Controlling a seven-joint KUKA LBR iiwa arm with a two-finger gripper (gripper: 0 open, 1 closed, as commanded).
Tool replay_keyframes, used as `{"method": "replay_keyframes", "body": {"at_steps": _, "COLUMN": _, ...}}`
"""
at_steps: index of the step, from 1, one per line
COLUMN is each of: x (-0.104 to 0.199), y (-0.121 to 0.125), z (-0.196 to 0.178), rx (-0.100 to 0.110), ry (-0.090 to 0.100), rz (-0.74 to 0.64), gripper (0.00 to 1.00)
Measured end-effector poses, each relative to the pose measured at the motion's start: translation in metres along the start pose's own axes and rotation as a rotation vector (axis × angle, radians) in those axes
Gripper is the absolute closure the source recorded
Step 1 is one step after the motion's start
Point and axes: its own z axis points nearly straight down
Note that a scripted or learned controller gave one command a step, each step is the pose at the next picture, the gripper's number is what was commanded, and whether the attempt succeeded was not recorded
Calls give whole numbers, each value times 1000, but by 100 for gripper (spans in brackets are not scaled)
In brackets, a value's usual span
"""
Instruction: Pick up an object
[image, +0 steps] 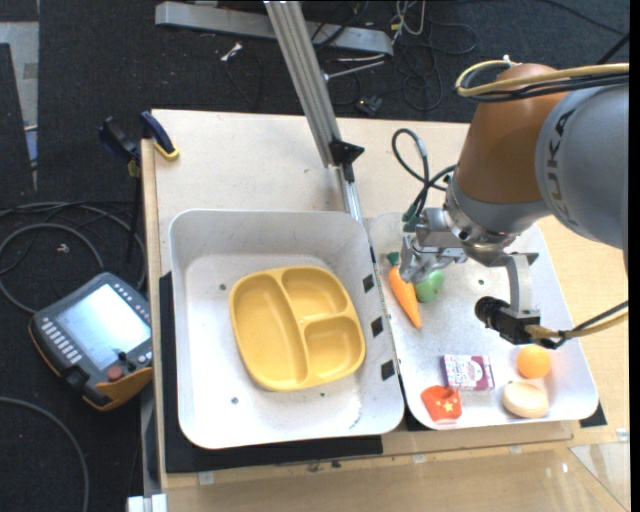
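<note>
My gripper (424, 268) is low over the back left part of the right bin (570, 390). Directly beneath its tip lies a small green object (431, 289), partly covered by the gripper. An orange carrot (404, 298) lies beside it, slanting toward the front, with its top end touching or nearly touching the gripper. Nothing can be seen lifted off the bin floor.
The right bin also holds a pink box (467, 372), a red object (442, 403), an orange ball (533, 362) and a cream round object (525, 399) near the front. A yellow divided plate (297, 326) lies in the left bin (200, 300). A metal pole (312, 90) slants up behind.
</note>
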Motion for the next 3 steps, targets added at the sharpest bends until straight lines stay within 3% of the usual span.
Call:
{"method": "replay_keyframes", "body": {"at_steps": 2, "x": 105, "y": -14, "z": 3, "rx": -2, "ry": 0, "rz": -1, "gripper": 100}}
{"method": "replay_keyframes", "body": {"at_steps": 3, "x": 101, "y": -13, "z": 3, "rx": -2, "ry": -2, "rz": 6, "gripper": 0}}
